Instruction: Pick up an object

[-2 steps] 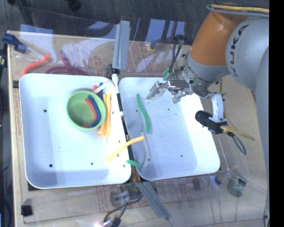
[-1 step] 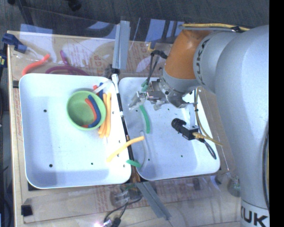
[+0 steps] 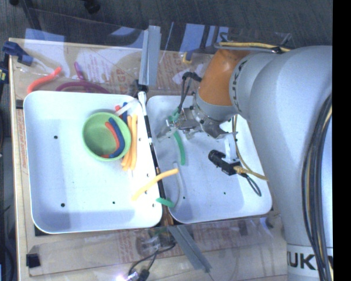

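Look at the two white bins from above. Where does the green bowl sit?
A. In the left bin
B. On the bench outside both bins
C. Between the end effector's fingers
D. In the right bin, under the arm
A: the green bowl rests inside the left bin, with red and blue pieces in it and orange sticks at its side.

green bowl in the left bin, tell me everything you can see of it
The green bowl is round, light green and looks like plastic. It sits upright in the left bin, toward its upper right part. A red and a blue curved strip lie inside it along its right side. Orange sticks lie against its right rim.
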Tool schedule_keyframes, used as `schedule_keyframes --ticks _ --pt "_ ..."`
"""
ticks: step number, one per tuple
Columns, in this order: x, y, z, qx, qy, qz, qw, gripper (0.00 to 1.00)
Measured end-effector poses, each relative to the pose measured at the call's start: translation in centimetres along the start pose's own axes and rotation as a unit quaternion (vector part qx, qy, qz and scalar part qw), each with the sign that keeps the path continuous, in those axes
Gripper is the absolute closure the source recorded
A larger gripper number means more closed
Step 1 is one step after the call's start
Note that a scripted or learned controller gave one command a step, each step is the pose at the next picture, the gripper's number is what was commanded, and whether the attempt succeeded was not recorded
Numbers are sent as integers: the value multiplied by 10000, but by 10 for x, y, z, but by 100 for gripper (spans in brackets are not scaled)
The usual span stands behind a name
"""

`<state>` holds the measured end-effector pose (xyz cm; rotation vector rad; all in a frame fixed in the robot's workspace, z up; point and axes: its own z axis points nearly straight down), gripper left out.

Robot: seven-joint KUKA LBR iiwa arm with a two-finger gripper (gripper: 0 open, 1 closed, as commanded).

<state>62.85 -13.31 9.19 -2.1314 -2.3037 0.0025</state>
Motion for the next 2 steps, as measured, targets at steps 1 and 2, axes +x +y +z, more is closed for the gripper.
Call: schedule_keyframes --ticks 1,2 --pt "0 0 -10 13 -9 -23 10000 100" --pt "40 32 -119 -15 2 175 9998 100"
